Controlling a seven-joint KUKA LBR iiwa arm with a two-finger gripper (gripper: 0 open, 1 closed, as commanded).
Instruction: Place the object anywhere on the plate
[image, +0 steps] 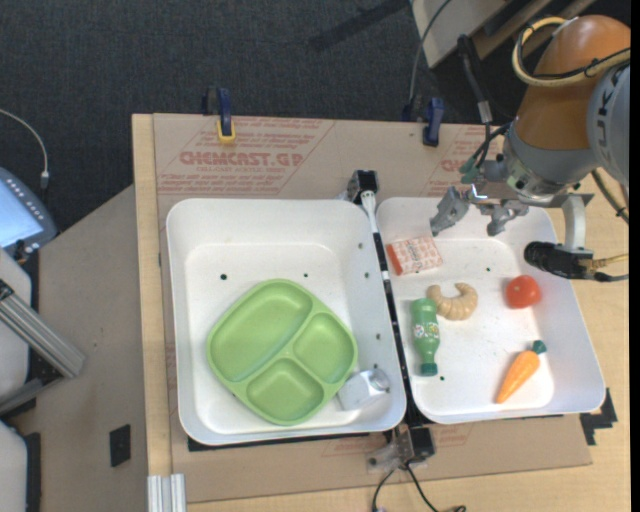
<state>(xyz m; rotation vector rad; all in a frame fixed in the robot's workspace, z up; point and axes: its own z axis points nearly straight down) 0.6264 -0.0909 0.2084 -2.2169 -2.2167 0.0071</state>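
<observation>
Gripper (472, 212) seen with jaws spread, nothing grasped.
A red-and-white packet (414, 256) lies just below the jaws; the green plate (283, 350) is well apart, lower left.

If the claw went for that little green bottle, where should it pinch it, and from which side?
Probably across the body of the green bottle, coming straight down from above. It lies flat in the right bin, cap toward the bottom edge, so its long sides are exposed. The croissant sits close at its upper right, so pinching lower on the body looks safer.
</observation>
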